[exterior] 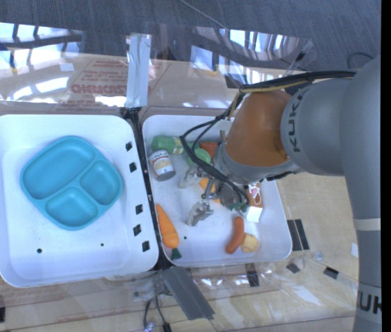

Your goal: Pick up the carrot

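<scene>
Camera view shows the gripper [196, 213] hanging with open, empty jaws in the right bin [273, 244], so it should move toward seven o'clock and close along the carrot [167, 227] lying by the bin's left wall.

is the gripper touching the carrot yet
Apart. The camera view shows bare white bin floor between the gripper and the carrot, which lies against the right bin's left wall, to the gripper's left in the picture.
</scene>
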Controlling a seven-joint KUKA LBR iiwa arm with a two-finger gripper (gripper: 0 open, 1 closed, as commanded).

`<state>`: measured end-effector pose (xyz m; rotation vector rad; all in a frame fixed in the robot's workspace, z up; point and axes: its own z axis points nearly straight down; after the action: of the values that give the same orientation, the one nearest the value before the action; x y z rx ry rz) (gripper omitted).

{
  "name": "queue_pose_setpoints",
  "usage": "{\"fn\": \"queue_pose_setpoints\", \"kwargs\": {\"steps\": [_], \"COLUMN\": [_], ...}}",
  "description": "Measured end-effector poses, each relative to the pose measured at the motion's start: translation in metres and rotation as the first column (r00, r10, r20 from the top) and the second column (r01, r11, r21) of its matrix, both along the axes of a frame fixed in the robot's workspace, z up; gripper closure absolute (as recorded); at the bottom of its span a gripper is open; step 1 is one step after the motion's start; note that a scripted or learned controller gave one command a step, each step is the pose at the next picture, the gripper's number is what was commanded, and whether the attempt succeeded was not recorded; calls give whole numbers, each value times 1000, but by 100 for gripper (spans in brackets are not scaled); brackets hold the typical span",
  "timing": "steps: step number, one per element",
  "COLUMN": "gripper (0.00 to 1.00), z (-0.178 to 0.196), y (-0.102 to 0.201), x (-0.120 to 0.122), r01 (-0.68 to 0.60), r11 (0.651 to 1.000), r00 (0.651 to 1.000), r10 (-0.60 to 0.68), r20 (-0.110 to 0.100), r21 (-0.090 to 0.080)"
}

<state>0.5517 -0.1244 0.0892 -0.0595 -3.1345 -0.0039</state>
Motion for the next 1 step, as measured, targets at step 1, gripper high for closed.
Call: {"fn": "queue_pose_setpoints", "kwargs": {"steps": [1], "gripper": [100], "z": [12], "y": [1], "x": [3], "r01": [-9], "r11": [1000], "r00": [1000], "r10": [9], "r20": [5], "r21": [-2]}}
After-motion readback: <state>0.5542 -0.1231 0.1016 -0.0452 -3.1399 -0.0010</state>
